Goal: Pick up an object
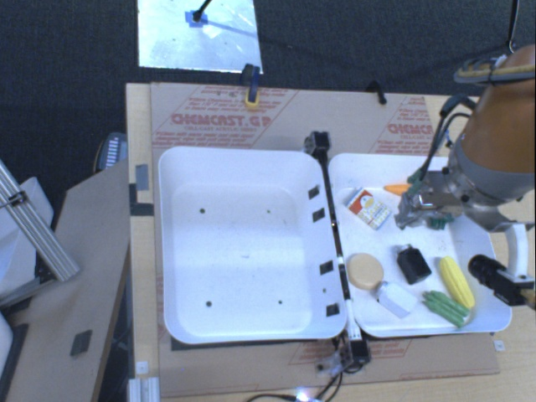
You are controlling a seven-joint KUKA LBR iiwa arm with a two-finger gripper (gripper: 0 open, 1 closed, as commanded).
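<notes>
My gripper (419, 210) hangs low over the upper middle of the right bin (494, 239). Just to its left lies a small red, white and orange box (368, 208), and an orange carrot-like piece (396, 189) sits just above and to its left. A green thing (436, 221) peeks out from under the gripper's right side. Lower in the bin are a black block (413, 264), a yellow corn cob (456, 280), a round tan disc (365, 271), a white block (395, 300) and green bean pods (445, 306). I see nothing held in the gripper.
The left bin (243, 241) stands beside the right one, with a black divider strip (329, 224) between them. Both rest on a cardboard sheet (218, 120). A metal plate (199, 23) lies on the floor at the back.
</notes>
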